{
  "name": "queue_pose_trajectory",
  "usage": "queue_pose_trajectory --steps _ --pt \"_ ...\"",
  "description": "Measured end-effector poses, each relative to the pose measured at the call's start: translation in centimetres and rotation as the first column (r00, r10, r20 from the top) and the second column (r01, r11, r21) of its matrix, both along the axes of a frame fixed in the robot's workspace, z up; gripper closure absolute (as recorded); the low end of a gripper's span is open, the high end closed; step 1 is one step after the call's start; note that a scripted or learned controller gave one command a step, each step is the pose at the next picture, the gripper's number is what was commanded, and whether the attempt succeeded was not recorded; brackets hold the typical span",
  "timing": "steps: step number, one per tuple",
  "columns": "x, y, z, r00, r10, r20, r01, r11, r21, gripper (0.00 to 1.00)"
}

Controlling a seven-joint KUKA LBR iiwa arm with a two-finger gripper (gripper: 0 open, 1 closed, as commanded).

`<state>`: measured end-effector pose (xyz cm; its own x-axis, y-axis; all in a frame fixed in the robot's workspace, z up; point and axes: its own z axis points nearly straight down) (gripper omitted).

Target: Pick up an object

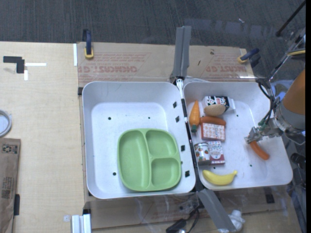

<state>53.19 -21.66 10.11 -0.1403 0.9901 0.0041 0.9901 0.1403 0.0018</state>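
My gripper (252, 136) reaches into the right bin (272, 178) from the right, low over its right half. Just below and to the right of its tip lies a small orange sausage-shaped piece (260, 151) on the bin floor, very close to the tip; contact is unclear. Along the bin's left side sit a carrot (195, 113), a black-and-white carton (215, 102), a bun (214, 110), a red-orange patterned box (213, 131), a strawberry-print box (209, 153) and a banana (219, 177).
The left bin (97, 130) holds a green divided plate (148, 159). A grey divider post (182, 52) stands behind the seam between the bins. Clamps (87, 45) hold the cardboard backing. The arm's orange band (296, 98) is at the right edge.
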Motion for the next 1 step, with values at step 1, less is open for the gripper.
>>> queue_pose_trajectory --steps 1 --pt "2.19 4.58 8.5 0.997 -0.081 -0.002 0.081 0.997 -0.005 1.0"
